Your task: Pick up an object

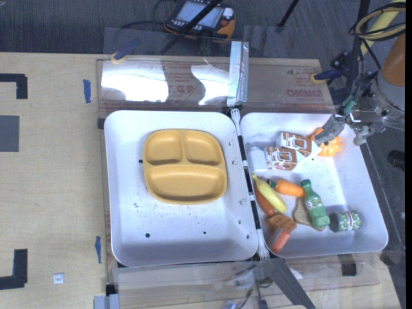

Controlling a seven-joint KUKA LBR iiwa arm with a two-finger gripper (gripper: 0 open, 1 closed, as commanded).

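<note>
My gripper [332,130] hangs over the far right part of the right bin [360,192], reaching in from the right. Just below its tip lies a small orange object [331,148], and I cannot tell whether the two touch. Left of it rests a white and brown snack packet [288,150]. Nearer the front of the bin lie a yellow banana [271,196], an orange carrot [288,188], a green bottle [314,205], a small can [346,221] and a brown and orange toy [280,227].
The left bin [122,192] holds a yellow divided plate [185,164]. A clear plastic sheet [161,82] lies behind the bins. A metal divider [237,76] stands between them at the back. Cables and a handheld pendant [196,18] sit beyond the bench.
</note>
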